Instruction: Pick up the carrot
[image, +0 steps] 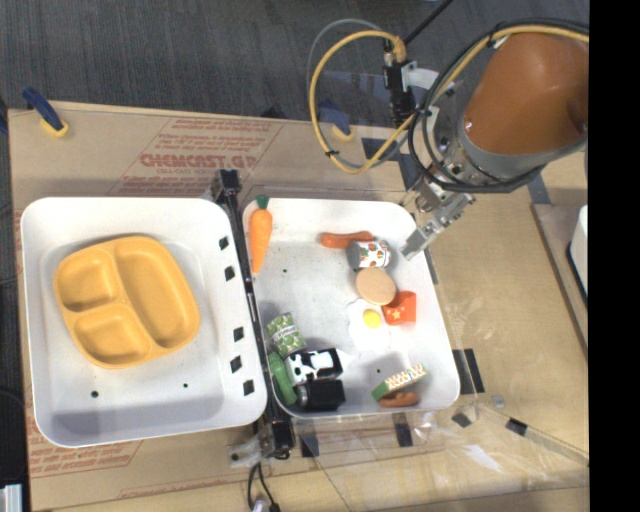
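Carrot (260, 234) lay at the far left corner of the right bin (300, 212), tight against the divider wall shared with the left bin (40, 225). Green top pointed to the far rim, orange tip toward the near side; long axis ran roughly along that wall, slightly tilted. Sat clear of the other toys, with bare floor between it and the sausage (345, 240).

Gripper (425, 235) hung over the opposite, right rim of the same bin, near the far right corner, just beside the small can (371, 255). Nothing seen between its fingers; whether spread or closed could not be told at this angle. Grey wrist and orange band above it, cables looping behind.

Carrot therefore lay straight leftward from the gripper across the bin's full width, at about the same depth. Judged: approach not yet begun. A lateral sweep left over the sausage likely needed, then descent with the fingers closing across the carrot's narrow width. Wall alongside probably leaves scant room for the left finger; a risk of clipping the divider.

Yellow divided plate (125, 300) in the left bin, well apart.
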